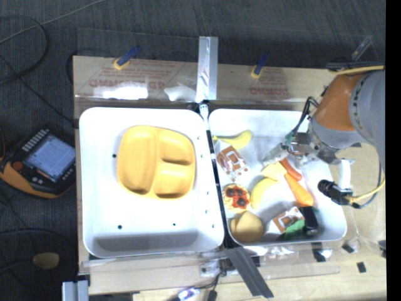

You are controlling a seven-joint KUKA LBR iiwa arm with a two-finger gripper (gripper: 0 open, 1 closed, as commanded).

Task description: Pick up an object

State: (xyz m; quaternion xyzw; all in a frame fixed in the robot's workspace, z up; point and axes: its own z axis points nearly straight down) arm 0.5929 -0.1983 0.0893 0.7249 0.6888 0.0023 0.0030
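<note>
The right bin [326, 234] holds a pile of toy food. An orange carrot [298, 184] lies at the middle right, beside a pale yellow wedge [272, 168] and a yellow rounded fruit [259, 192]. A banana [235, 137] lies near the back. A brown potato [249, 226] sits at the front. My gripper [289, 148] hangs low over the bin's right half, just above the carrot's upper end and the wedge. Behind it sits the orange band [335, 104] of the arm.
The left bin [100, 231] carries a yellow divided tray [155, 160]. More items fill the right bin: a red and white carton [230, 160], a small round red and black piece [236, 195], a brown carton [287, 219] and a green and black item [301, 226].
</note>
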